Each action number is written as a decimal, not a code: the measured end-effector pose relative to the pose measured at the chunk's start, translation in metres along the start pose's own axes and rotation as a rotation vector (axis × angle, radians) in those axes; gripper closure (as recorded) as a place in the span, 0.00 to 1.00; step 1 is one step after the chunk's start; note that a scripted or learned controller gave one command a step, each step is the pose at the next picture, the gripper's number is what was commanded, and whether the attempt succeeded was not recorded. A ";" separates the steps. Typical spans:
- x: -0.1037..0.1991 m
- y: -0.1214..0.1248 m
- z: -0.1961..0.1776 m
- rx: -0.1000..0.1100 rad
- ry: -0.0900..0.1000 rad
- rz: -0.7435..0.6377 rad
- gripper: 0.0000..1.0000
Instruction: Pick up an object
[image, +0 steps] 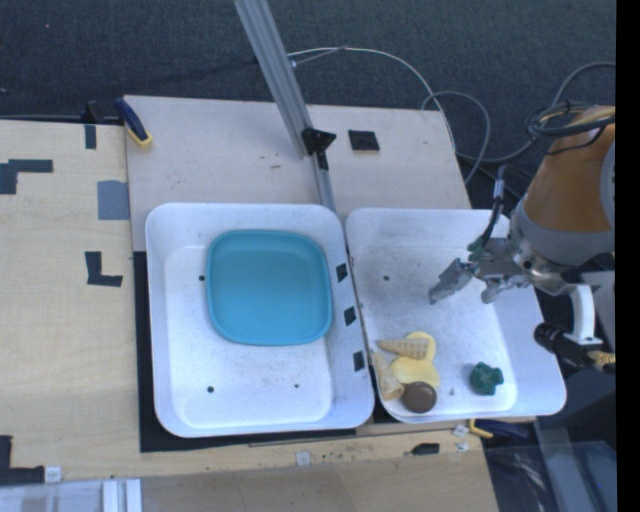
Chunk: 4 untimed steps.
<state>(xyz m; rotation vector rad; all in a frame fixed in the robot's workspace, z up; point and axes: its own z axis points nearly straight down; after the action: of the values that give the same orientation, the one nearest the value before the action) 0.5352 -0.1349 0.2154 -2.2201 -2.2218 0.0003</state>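
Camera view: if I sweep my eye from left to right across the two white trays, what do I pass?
Left white bin → blue plate → right white bin → cluster of yellow and brown toy pieces → small green object → orange-banded arm, entering from the right.

Right bin (400, 235) floor lies bare at back; yellow toys (408, 365) and green lump (487, 377) crowd its front.

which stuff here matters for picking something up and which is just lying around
For the job:
- gripper, over the right bin
- yellow toy pile in that bin's near corner
- small green object beside it

Just lying about:
- blue plate in the left bin
- metal pole
- loose cables behind the bench
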 end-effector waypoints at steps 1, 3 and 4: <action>-0.006 0.004 0.047 0.004 0.000 0.001 0.00; -0.007 0.010 0.126 -0.001 -0.001 0.000 0.00; -0.008 0.010 0.115 -0.003 -0.002 0.001 1.00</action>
<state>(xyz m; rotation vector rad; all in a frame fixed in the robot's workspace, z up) 0.5456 -0.1428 0.1008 -2.2236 -2.2234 -0.0008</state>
